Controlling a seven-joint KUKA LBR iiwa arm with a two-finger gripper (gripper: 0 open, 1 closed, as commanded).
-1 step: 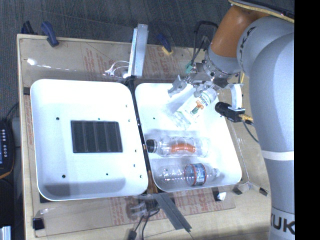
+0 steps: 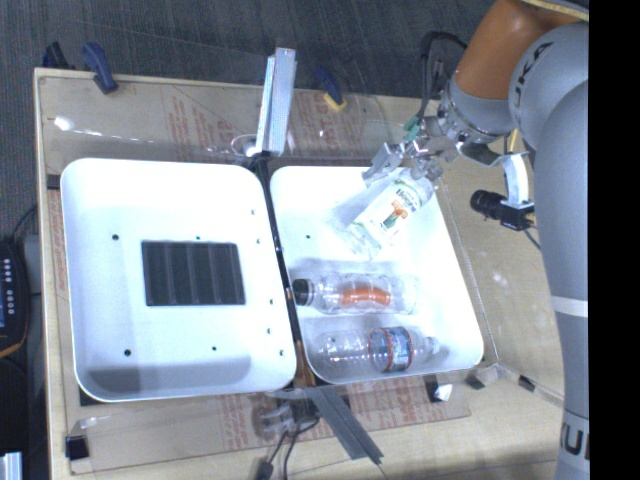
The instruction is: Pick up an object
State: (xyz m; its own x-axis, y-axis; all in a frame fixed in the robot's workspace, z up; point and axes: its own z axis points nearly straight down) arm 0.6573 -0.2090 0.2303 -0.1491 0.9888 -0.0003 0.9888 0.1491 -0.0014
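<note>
My gripper hangs over the far right corner of the right bin. It is shut on the upper end of a clear plastic bottle with a white and green label. That bottle tilts down and to the left from the fingers and looks lifted off the bin floor. A clear bottle with an orange label lies on its side in the middle of the same bin. Closer to the front wall lies a clear bottle with a blue label.
The left bin has a dark ribbed panel on its floor. A metal post stands at the back between the bins. Blue clamps grip the bench's far edge. The grey arm fills the right side.
</note>
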